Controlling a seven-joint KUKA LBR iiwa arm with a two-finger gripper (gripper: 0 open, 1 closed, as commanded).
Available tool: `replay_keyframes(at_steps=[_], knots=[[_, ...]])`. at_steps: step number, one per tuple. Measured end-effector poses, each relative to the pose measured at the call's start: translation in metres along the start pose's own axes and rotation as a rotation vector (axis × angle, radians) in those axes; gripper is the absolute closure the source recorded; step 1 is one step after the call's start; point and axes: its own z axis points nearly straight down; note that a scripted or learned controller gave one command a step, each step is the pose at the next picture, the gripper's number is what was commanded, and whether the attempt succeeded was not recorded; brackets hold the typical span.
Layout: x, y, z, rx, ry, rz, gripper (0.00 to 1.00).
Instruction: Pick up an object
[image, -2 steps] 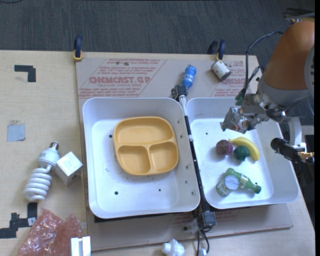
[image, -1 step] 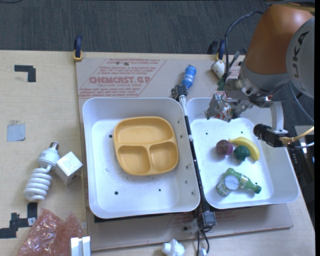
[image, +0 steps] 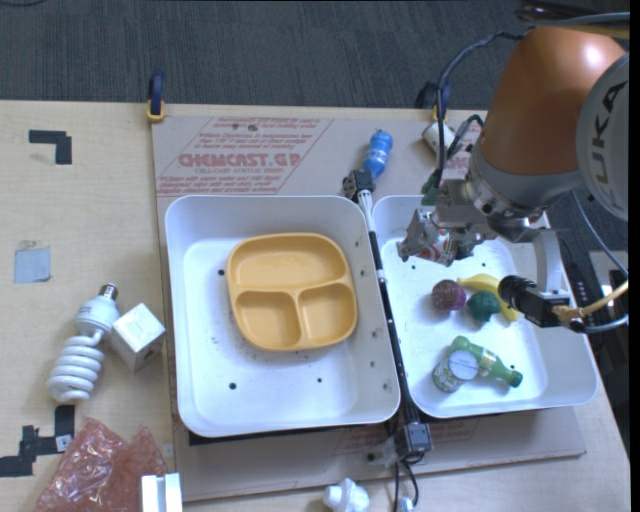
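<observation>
Hand (image: 432, 243) hovers over right bin (image: 565, 385); open or closed, cannot tell. Purple ball (image: 448, 295) lies just below it, banana (image: 484, 284) and green ball (image: 483, 307) alongside. Center over purple ball, descend straight, avoid neighbours.

The grey arm (image: 590, 100) reached in from the right, its orange band (image: 545, 75) high at the far right. The wrist angled down and left, ending in the gripper (image: 432, 240), which hung low, pointing downward.
</observation>
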Motion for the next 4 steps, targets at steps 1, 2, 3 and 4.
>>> replay_keyframes(at_steps=[1,2,3,4], knots=[[0.065,0.035,-0.011,-0.001,-0.001,0.001,1.00],[0.039,0.071,0.031,0.001,-0.001,0.004,1.00],[0.094,0.050,0.018,0.001,0.000,0.001,1.00],[0.131,-0.033,-0.005,0.001,0.000,0.002,1.00]])
